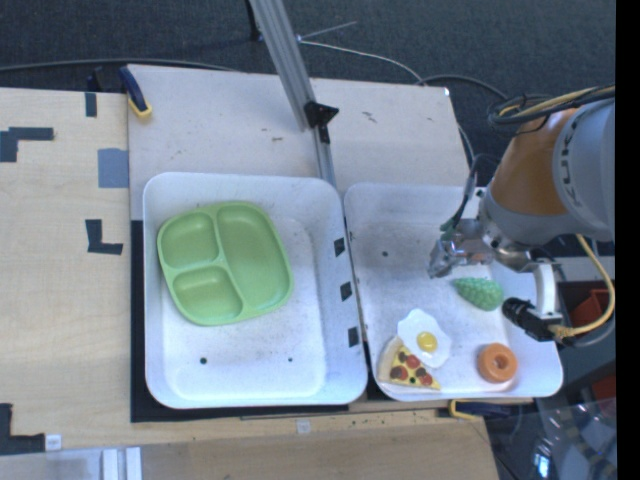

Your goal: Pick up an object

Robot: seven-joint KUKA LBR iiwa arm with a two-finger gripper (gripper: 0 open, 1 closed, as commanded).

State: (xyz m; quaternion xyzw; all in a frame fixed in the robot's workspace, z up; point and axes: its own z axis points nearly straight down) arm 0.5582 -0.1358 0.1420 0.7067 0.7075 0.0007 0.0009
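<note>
Hovering low in the right bin [375,218], the metal gripper [445,258] (finger state unclear) sits just beside a bumpy green toy [478,291] — glossy fried egg [424,334] nearby.

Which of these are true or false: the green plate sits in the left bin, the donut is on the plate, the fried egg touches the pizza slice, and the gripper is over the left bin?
1. The green divided plate sits in the left bin. True.
2. The donut is on the plate. False: it lies in the right bin.
3. The fried egg touches the pizza slice. True.
4. The gripper is over the left bin. False: it is over the right bin, beside a green leafy toy.
</note>
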